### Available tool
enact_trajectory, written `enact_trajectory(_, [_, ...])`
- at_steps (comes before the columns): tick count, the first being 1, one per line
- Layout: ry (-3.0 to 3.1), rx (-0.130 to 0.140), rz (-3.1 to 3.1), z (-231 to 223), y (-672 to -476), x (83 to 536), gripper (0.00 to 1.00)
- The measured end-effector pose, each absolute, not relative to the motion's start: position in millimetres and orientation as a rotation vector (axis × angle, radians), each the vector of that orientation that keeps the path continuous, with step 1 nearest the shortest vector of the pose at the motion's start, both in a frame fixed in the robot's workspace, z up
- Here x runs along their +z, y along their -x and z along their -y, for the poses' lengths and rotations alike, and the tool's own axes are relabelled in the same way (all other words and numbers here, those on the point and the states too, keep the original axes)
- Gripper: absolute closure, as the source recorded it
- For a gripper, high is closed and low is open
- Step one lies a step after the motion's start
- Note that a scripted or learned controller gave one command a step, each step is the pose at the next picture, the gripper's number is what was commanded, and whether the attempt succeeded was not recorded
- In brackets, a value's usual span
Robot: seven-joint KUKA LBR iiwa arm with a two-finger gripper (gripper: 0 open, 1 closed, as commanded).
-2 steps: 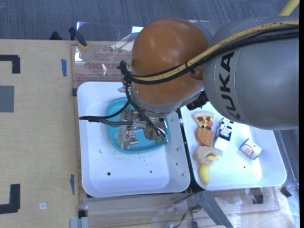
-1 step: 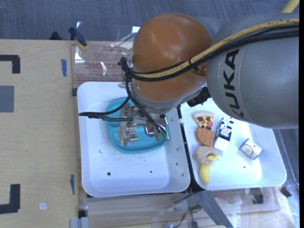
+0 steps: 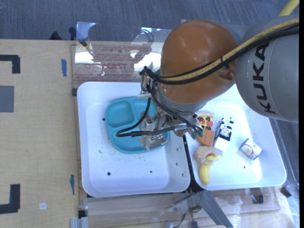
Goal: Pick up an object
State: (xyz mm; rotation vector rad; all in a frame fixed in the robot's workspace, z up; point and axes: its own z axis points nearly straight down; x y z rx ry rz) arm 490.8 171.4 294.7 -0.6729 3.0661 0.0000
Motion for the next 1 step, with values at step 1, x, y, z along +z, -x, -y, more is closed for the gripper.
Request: enact_trajectory(1, [0.727, 0.005, -3.05, -227.5, -502.2, 274.6, 1.0])
